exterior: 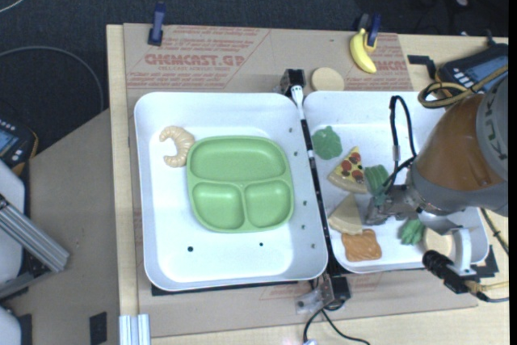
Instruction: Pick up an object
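Leftmost, well apart from the gripper (378, 210): left bin (153, 174), holding a croissant (177, 145) at its upper left and a green three-compartment tray (240, 182) at centre. Neither touches the other, as far as can be made out.

Between the bins, above them on the bench: a black clip (292, 82) and a tan disc (327, 79); further right, a toy banana (363, 52) beside a blue clamp (371, 24).

Right bin (355, 105), where the gripper works:
- green leafy piece (327, 143), up and to the left of the gripper, apart from it;
- pizza slice (348, 171), just left of the gripper;
- dark green piece (376, 177), just above the fingertips, possibly touching;
- pale wedge (347, 214), immediately left of the fingertips, probably the candidate for picking;
- toast slice (361, 246), below and slightly left;
- small green item (412, 232), just right, partly under the wrist.

Gripper state: low in the bin among the food items; the dark fingers blur into shadow, so how far apart they stand cannot be told, and nothing is seen held between them.

Task status: judged not yet done. No object is lifted; every item lies on the bin floor. Closing on a piece and raising it remain.
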You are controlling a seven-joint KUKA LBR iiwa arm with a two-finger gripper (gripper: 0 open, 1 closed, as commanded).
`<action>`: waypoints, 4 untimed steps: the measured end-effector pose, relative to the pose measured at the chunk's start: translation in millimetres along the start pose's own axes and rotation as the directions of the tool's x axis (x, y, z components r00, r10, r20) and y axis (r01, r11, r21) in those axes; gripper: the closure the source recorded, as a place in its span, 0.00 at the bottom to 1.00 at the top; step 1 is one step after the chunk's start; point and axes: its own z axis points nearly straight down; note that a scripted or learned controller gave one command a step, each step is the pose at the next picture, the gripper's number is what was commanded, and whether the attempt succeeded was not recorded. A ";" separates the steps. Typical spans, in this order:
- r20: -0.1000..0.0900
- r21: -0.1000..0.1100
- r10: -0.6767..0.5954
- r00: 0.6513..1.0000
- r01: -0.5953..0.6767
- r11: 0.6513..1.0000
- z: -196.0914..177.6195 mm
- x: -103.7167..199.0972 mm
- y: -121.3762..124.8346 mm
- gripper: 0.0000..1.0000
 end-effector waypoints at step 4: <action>0.008 -0.005 0.001 1.000 -0.001 1.000 -0.7 18.7 1.1 1.00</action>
